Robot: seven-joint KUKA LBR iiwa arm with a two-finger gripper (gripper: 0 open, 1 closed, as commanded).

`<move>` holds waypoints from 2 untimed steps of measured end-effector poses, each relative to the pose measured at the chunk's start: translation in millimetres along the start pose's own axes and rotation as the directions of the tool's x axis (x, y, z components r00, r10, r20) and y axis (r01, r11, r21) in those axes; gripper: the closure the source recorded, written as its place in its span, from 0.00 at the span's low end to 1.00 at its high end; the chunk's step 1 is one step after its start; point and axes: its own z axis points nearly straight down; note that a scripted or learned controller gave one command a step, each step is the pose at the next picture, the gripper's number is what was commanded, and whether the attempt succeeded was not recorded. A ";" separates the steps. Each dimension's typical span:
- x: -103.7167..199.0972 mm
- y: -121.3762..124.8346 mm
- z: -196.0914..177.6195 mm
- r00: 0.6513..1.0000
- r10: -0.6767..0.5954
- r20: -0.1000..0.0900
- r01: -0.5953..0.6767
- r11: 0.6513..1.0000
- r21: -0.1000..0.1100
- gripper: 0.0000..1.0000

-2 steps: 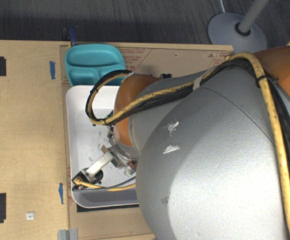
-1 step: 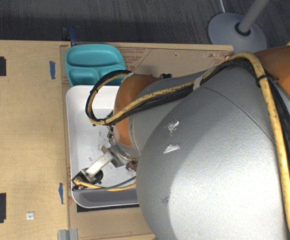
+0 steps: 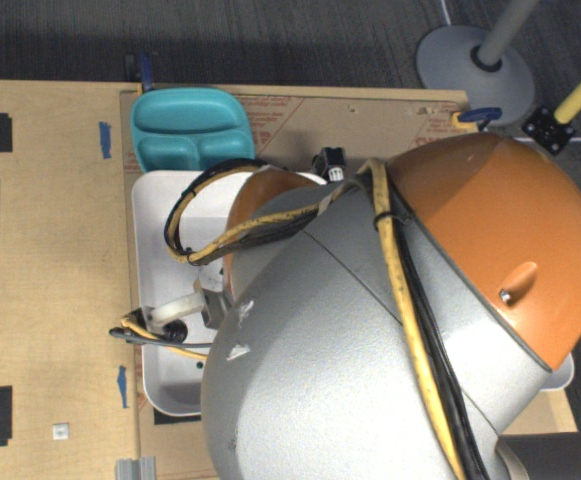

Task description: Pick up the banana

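Observation:
My grey arm (image 3: pixel 370 348) with its orange band (image 3: pixel 500 238) reaches in from the right and covers most of both bins. The wrist hangs low over the left white bin (image 3: pixel 160 258), and the gripper (image 3: pixel 213 303) sits at the arm's left tip, mostly hidden under the arm's bulk. Whatever lies under the arm, the banana included, is hidden.
A teal plastic tray (image 3: pixel 190 128) stands at the far end of the left bin. Yellow and black cables (image 3: pixel 185 218) loop from the wrist over that bin. The brown bench (image 3: pixel 50 268) stretches to the left, with blue tape marks. A grey stand base (image 3: pixel 475 63) sits at the back right.

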 end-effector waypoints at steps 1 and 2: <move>0.1 -0.2 -9.5 1.000 0.001 0.001 -0.001 1.000 0.000 1.00; -0.2 4.6 -91.0 0.995 -0.103 -0.002 0.103 0.995 -0.001 1.00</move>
